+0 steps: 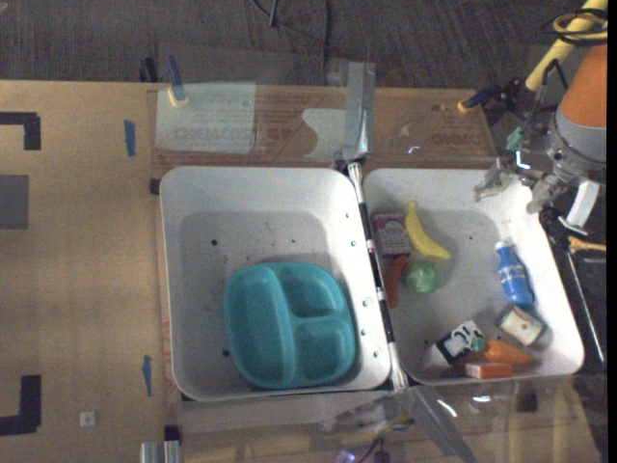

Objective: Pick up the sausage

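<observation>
The sausage (396, 279) is a short red-brown piece lying in the right bin (564, 302), against its left wall. It sits just left of a green ball (420, 278) and below a small box (389, 231). My gripper (551, 183) hangs over the right bin's far right corner, under the orange band of the arm. It is well away from the sausage and nothing shows in its grasp.
A yellow banana (423, 233) lies above the green ball. A blue bottle (513, 274) rests near the right wall. A carrot (507, 353), a small box (522, 326) and a black-and-white item (463, 340) crowd the near corner. The left bin (193, 210) holds a teal divided plate (289, 324).
</observation>
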### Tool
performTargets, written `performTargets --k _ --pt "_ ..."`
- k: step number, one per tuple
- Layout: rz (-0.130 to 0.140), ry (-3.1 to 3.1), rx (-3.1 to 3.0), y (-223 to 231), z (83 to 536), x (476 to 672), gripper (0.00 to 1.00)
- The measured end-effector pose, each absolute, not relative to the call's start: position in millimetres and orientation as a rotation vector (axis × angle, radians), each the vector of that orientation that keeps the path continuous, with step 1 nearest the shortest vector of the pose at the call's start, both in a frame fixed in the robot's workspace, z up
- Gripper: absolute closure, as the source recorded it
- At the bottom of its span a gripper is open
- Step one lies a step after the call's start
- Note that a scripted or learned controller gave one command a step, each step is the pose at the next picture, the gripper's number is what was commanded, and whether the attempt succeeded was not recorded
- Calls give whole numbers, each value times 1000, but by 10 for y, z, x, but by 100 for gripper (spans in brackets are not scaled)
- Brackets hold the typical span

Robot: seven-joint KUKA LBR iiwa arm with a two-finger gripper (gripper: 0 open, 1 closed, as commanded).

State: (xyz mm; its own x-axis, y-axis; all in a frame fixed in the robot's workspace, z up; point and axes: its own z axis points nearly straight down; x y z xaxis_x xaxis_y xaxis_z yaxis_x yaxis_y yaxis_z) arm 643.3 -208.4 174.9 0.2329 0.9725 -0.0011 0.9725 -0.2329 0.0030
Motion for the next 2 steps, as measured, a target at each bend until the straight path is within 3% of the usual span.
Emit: performTargets --k 1,2 --pt "3 1654 2668 -1669 864 6394 0" --pt "1 1528 2743 -2138 1513 6281 0"
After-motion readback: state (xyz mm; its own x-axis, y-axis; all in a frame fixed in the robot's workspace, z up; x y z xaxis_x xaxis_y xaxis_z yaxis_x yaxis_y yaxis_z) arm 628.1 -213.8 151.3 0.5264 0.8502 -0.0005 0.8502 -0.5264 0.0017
